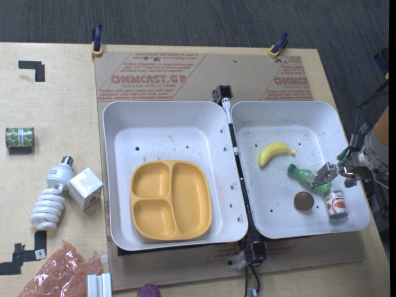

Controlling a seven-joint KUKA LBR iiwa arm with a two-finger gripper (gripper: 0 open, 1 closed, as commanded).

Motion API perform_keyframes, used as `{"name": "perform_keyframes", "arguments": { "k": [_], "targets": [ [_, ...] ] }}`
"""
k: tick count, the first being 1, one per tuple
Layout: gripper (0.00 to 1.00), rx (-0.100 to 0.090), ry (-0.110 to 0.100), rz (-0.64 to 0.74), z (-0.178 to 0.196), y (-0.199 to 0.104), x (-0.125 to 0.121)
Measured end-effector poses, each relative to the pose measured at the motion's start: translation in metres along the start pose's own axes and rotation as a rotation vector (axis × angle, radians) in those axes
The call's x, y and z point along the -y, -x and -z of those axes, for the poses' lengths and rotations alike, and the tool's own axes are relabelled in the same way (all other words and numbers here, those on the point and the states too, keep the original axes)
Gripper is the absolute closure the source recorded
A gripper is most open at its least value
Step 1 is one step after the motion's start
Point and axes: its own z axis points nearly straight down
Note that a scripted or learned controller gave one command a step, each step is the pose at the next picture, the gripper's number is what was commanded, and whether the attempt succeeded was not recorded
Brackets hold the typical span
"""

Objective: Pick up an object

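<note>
While hanging below and to the right of the banana (pixel 275 153) inside the right bin (pixel 284 107), bearing down with the gripper (pixel 323 176) at the wide end of the green plastic bottle (pixel 301 174); not showing whether spread or closed, so leaving that as impossible to tell, and not showing anything clearly held. Lying on its side just below and right of the banana, narrow end pointing back toward it. Probably handling as light, hollow and fairly stiff, yet smooth and rounded, so tending to roll or squirt out sideways under a squeeze. Best taking across the fuller body rather than the thin neck, closing square to the long axis. Crowding the approach with a brown disc (pixel 303 201) further below the banana and a small red-and-white can (pixel 336 205) further below and to the right of it. Reading "CHEMCAST" in red print on the brown board (pixel 148 73) above and left of the banana, repeating across the sheet and partly covered by the bins; not resolving the can's label, being too small
</note>
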Motion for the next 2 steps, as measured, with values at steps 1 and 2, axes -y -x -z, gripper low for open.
{"name": "perform_keyframes", "arguments": {
  "k": [1,2],
  "targets": [
    [0.00,0.000,0.001,-0.001,-0.0991,-0.0228,-0.0063],
    [1.00,0.000,0.003,-0.003,-0.0892,-0.0223,-0.0075]
  ]
}}
